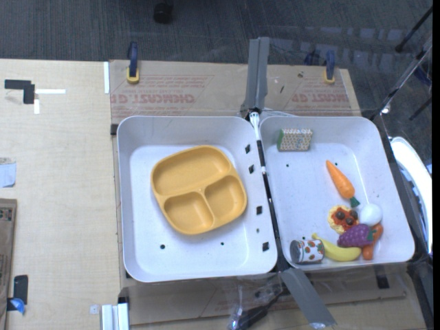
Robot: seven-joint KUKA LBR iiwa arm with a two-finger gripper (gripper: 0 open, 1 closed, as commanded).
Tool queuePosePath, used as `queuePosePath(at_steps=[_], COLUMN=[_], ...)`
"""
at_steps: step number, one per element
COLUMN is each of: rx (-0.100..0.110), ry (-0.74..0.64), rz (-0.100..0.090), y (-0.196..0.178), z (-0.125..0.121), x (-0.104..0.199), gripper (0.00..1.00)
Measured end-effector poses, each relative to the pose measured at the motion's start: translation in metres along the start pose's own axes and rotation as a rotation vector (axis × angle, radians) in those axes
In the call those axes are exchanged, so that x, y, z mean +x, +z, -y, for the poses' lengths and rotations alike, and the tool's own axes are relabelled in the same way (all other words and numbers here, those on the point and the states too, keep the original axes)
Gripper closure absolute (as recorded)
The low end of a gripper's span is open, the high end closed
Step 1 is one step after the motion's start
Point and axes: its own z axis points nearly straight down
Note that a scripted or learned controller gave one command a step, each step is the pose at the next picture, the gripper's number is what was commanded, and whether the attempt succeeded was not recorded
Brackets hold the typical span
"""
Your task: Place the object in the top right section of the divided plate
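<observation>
The biggest worry from where I stand is the clutter in the right-hand shallow white bin (385,184): most of the toy food is bunched in its near corner, so a grab there could easily catch two things at once or knock one aside. The yellow plastic banana (340,251) lies against the small printed can (306,251) and the purple toy grape bunch (357,236), with a white egg-shaped piece (370,214) and a small round tart topped with berries (342,218) just beside them. The orange toy carrot (339,179) lies apart, as does a speckled block (295,139) by the far wall; those look easier picks. Which one is meant I cannot say.

The left-hand white bin (137,205) holds the yellow divided plate (199,189), its compartments bare. It sits skewed, so the top right section could be misjudged and the drop could land on a ridge.

I cannot tell the state of the claw.
</observation>
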Motion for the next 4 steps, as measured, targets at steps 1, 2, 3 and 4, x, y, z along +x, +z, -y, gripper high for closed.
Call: queuePosePath(at_steps=[1, 2, 3, 4], rx=[0.001, 0.002, 0.002, 0.000], ry=[0.164, -0.264, -0.205, -0.332], rz=[-0.001, 0.001, 0.000, -0.001], y=[0.000, 0.000, 0.036, 0.000], z=[-0.004, -0.004, -0.008, -0.035], x=[-0.002, -0.002, 0.030, 0.079], gripper=[1.00, 1.00, 1.00, 1.00])
